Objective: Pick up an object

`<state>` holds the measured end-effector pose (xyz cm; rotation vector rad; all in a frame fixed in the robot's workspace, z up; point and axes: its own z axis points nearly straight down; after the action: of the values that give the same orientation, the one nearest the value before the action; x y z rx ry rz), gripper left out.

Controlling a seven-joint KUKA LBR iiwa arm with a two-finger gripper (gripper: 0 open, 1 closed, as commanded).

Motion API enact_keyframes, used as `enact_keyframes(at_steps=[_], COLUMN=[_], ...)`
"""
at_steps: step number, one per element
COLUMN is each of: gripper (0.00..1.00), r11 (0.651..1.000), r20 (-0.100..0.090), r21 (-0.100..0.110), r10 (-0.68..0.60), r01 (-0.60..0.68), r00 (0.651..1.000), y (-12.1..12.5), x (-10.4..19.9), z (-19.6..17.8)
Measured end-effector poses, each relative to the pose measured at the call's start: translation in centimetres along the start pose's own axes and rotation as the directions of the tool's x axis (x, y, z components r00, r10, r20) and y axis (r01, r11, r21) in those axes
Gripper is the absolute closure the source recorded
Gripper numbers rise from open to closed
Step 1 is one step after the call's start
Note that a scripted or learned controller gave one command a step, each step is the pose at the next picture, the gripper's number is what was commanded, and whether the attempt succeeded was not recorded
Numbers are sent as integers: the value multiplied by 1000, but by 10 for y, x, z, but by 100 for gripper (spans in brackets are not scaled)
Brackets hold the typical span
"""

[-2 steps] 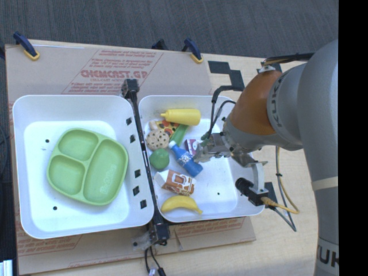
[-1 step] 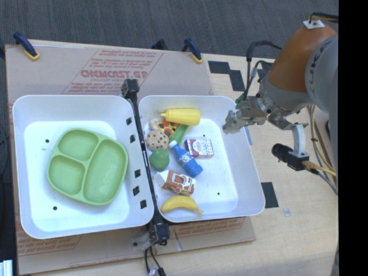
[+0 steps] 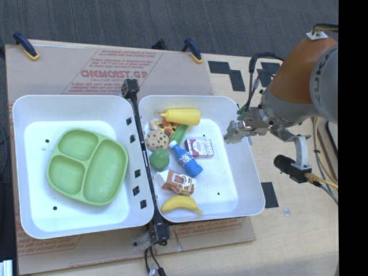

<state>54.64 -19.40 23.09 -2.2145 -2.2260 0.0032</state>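
Note:
The right bin (image 3: 241,180) holds a heap of toy foods: a yellow mustard bottle (image 3: 181,117), a cookie (image 3: 156,140), a green ball (image 3: 160,159), a blue bottle (image 3: 187,160), a small pink carton (image 3: 200,148), a brown snack packet (image 3: 179,183) and a banana (image 3: 180,205). My gripper (image 3: 237,129) hovers over the right rim of this bin, to the right of the pink carton. Nothing shows between its fingers.
The left bin (image 3: 29,119) bears a green divided plate (image 3: 87,167). A black divider with clips (image 3: 138,154) runs between the bins. Cardboard (image 3: 115,68) lies under them, held by blue-yellow clamps (image 3: 26,45). Cables and a black fitting (image 3: 293,168) hang on the arm at the right.

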Motion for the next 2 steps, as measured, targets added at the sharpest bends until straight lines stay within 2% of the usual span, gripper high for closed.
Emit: enact_keyframes(at_steps=[1, 2], gripper=[100, 0], r11=[1000, 1000], r20=[-1, 0], r21=[0, 0], r10=[-2, -1], r01=[2, 1], r00=[1000, 1000], y=[-32, -32], x=[40, 39], z=[0, 0])
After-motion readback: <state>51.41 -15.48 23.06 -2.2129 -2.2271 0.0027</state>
